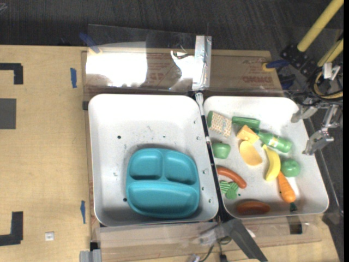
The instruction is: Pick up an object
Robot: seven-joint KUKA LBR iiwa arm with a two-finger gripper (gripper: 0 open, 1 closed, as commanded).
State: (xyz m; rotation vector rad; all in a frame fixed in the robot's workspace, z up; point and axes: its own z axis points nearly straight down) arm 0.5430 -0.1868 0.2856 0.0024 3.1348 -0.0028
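The right white bin [313,201] holds several toy foods: a banana [271,164], a carrot [286,189], a red sausage [231,176], a green cucumber [245,121], a waffle-like cracker [220,123] and a small green pepper [221,149]. My gripper [309,128] hangs at this bin's right rim, beside the food and apart from it. Its two metal fingers stand spread, with nothing between them.
The left white bin [109,119] bears a teal divided plate [162,182] toward its front. A shiny plastic sheet [147,64] lies behind the bins. Yellow poles and cables [322,21] crowd the upper right. A brown oval piece [252,206] lies near the right bin's front wall.
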